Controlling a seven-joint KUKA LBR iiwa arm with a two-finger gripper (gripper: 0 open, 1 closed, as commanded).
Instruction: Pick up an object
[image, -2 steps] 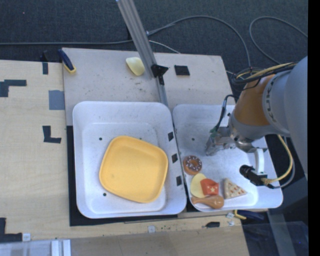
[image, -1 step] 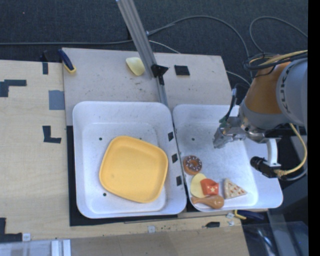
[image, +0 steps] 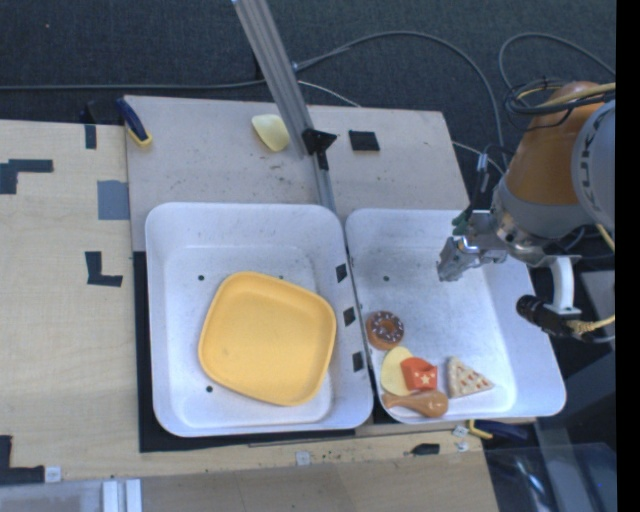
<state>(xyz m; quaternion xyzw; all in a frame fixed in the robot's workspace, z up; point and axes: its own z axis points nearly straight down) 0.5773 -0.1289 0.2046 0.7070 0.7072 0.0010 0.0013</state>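
Observation:
In the right bin (image: 400, 240) lie several toy foods along its near edge: a brown donut (image: 385, 329), a red piece with a star (image: 419, 375) on a yellow slice (image: 393, 366), a drumstick (image: 418, 403) and a pizza wedge (image: 466, 379). My gripper (image: 454, 264) hangs over the bin's far right part, well above and behind the foods, with nothing seen between its fingers.
The left bin (image: 170, 240) holds a square yellow plate (image: 267, 337). A metal post (image: 290, 95) slants up from between the bins. A pale yellow object (image: 270, 131) and a blue-yellow item (image: 134, 122) lie on the board behind the bins.

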